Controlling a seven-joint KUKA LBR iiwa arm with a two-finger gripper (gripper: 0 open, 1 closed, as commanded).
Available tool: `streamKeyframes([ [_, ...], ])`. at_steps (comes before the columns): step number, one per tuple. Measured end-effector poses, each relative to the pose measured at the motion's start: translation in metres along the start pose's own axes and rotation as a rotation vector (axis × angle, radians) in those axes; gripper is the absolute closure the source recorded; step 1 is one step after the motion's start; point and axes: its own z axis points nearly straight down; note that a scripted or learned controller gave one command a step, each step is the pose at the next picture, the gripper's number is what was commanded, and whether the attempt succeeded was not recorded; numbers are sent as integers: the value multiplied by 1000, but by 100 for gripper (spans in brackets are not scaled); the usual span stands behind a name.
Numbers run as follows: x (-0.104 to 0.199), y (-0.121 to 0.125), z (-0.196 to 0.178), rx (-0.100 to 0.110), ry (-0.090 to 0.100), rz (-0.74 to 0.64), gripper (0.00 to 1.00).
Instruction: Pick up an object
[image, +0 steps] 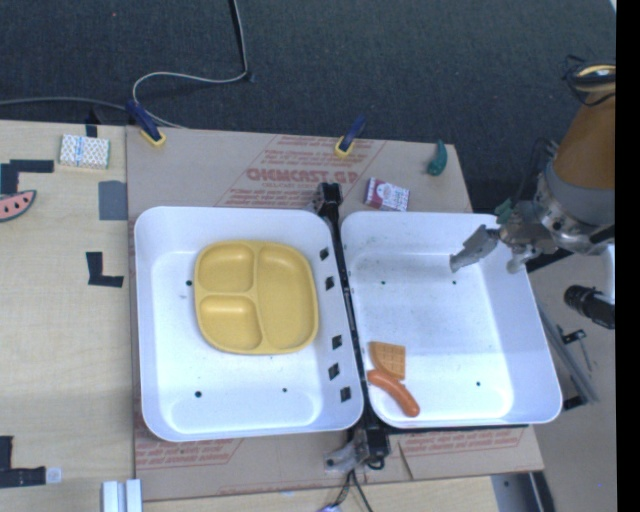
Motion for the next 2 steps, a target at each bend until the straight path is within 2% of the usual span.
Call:
streamKeyframes([
  [1, 20, -24, 155, 2, 2, 0, 0],
  [2, 65, 11, 166, -5, -1, -1, 0],
])
